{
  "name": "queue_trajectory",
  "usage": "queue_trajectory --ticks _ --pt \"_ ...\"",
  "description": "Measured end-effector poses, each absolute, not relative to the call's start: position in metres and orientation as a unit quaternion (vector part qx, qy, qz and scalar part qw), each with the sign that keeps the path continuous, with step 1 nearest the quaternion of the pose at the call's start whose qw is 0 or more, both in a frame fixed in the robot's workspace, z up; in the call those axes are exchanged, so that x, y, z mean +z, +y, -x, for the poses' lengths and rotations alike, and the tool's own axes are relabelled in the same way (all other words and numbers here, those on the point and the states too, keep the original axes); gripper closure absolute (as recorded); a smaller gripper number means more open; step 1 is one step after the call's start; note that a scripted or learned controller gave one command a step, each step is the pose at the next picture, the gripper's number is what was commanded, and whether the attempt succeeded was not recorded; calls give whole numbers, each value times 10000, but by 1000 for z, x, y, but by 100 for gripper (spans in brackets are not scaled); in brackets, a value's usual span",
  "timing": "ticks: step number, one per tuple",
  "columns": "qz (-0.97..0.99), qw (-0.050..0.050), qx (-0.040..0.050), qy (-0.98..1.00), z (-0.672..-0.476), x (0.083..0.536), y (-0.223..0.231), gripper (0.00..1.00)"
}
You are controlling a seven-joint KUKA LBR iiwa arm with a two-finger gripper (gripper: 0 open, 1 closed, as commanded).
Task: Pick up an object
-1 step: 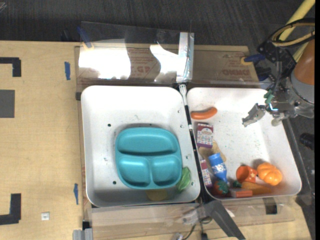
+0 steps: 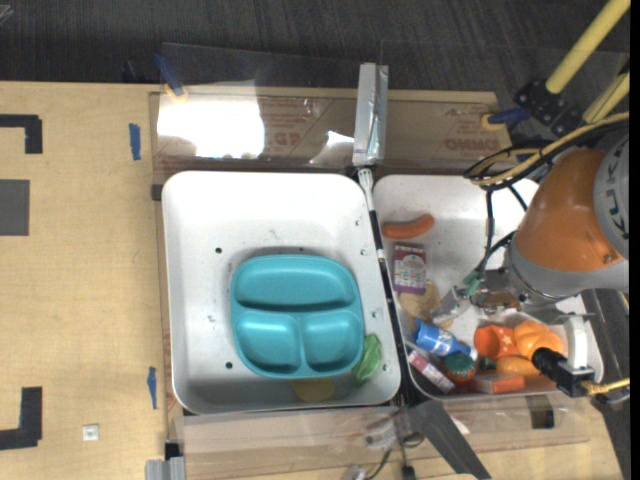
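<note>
the likeliest pick is the orange toy point(image 2: 512, 343) in the right bin point(image 2: 455, 190), at its near right end, right under the arm point(image 2: 570, 233). it looks like light, hard, rounded plastic, apt to slip, so a hold across its narrow middle seems best. the gripper point(image 2: 478, 290) hangs just left of it; whether it is spread or pressed together i cannot tell. a blue bottle point(image 2: 438, 338) and a red-capped thing point(image 2: 462, 366) crowd it closely. farther off lie a sausage point(image 2: 408, 226) and a packet point(image 2: 409, 268). the left bin point(image 2: 200, 208) holds a teal tray point(image 2: 296, 313).
</note>
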State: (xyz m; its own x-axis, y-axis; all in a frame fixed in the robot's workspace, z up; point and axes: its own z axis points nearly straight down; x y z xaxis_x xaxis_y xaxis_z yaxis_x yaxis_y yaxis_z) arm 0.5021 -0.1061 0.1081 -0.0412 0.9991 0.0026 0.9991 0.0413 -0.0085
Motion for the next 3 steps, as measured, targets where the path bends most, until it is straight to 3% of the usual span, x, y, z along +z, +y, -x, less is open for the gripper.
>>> queue_trajectory --ticks 1,2,3 --pt "6926 -75 -74 -7212 -487 91 -105 0" --pt "7257 -60 -50 -6879 -558 91 -103 0" --pt "7255 -56 -69 -6881 -560 100 -101 100"
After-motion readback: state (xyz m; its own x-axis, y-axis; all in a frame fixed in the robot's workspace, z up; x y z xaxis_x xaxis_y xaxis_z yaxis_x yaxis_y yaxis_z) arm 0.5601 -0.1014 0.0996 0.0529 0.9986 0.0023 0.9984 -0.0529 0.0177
